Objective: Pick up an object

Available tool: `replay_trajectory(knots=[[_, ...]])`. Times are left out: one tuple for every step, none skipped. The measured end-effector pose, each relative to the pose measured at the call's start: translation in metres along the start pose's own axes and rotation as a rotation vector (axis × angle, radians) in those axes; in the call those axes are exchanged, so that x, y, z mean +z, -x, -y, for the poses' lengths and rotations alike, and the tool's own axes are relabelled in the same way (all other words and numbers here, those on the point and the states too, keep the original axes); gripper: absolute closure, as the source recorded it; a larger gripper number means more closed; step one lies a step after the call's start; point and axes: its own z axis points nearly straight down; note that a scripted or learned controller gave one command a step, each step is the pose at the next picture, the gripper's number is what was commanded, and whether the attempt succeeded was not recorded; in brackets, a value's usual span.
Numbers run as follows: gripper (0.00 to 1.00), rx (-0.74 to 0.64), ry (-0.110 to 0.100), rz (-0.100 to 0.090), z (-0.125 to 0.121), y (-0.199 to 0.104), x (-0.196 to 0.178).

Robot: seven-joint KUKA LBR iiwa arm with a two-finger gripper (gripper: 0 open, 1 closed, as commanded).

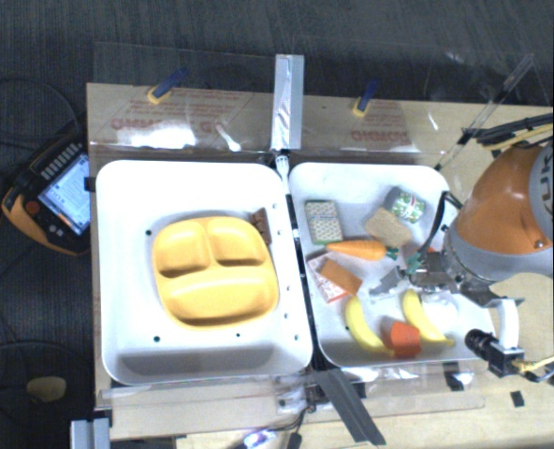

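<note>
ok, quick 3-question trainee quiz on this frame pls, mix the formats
1. True or false: the yellow divided tray lies in the left bin.
2. Multiple choice: which item lies nearest the gripper? A) green can B) right banana C) grey sponge
3. Fill in: the carrot lies in the ____ bin.

Key
1. True. The tray takes up the middle of that bin.
2. B. The banana lies just below the gripper.
3. right. It lies there with a second banana, a red block and a tan block.
</note>
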Motion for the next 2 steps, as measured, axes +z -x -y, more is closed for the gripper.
replay_trajectory(knots=[[0.0, -0.115, 0.002, 0.0, -0.014, -0.01, -0.041], [0.0, -0.27, 0.001, 0.0, 0.0, 0.002, 0.036]])
